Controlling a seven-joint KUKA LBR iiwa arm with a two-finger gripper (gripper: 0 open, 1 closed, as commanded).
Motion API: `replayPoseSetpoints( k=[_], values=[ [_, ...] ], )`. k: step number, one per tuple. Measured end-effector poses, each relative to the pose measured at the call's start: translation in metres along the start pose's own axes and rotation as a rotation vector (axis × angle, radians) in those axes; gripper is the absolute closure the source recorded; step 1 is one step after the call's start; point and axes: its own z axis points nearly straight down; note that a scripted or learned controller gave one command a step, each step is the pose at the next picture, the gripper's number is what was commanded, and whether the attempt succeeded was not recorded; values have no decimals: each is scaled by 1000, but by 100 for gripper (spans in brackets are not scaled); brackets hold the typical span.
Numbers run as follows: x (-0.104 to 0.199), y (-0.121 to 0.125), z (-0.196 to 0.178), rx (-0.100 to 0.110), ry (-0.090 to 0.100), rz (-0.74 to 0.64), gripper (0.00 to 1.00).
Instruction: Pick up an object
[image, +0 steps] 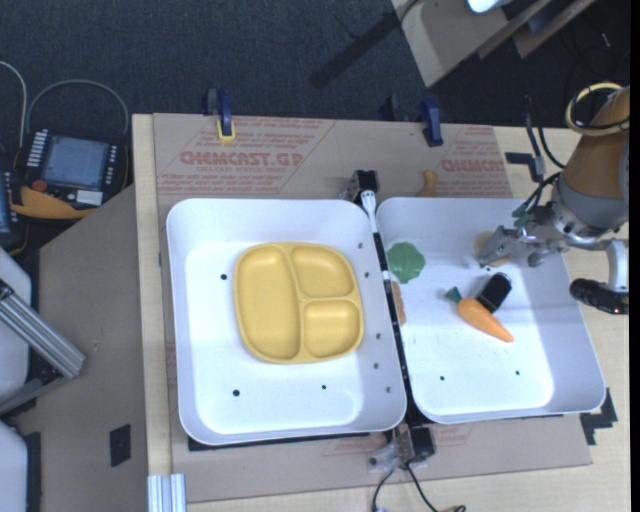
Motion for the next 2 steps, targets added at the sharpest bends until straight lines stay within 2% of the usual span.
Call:
replayPoseSetpoints(
  k=[1, 2],
  values=[
    [4, 2, 16, -6, 2, -2, 0],
    [2, 2, 5, -9, -3, -2, 100]
  ],
)
